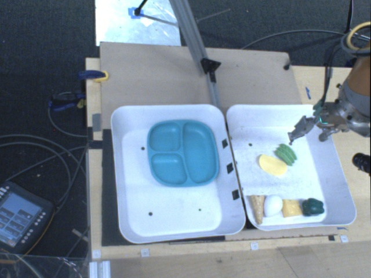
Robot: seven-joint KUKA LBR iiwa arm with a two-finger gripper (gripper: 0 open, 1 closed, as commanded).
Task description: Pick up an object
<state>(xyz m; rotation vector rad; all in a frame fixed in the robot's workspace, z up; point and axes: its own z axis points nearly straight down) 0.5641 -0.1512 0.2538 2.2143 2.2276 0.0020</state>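
The right bin (pixel 333 172) contains six small items. A green ridged item (pixel 286 153) lies near the bin's middle, touching the upper right edge of a pale yellow piece (pixel 272 165) that sits just below and to its left. Along the near wall of the same bin, four items form a row: a tan cone (pixel 257 207) at the left end, a white egg-shaped item (pixel 273 205) just beside it, a yellow block (pixel 292 208) next, and a dark green item (pixel 313 207) at the right end. Adjacent items in this row touch or nearly touch.

The gripper (pixel 310 128) is positioned over the upper right part of the right bin, above and to the right of the green ridged item and apart from it. Its two fingers are spread apart, one fingertip (pixel 295 134) pointing toward the green item and the other lying further right. Nothing is between the fingers. The arm (pixel 355 97) enters from the right, with its orange band visible above the wrist.

The left bin (pixel 130 213) stands beside the right bin, their inner rims touching. A blue tray (pixel 182 153) with three compartments lies flat in the upper half of the left bin.

Both bins rest on a bench (pixel 156 74). A grey pole (pixel 191 28) slants across the bench from the top.
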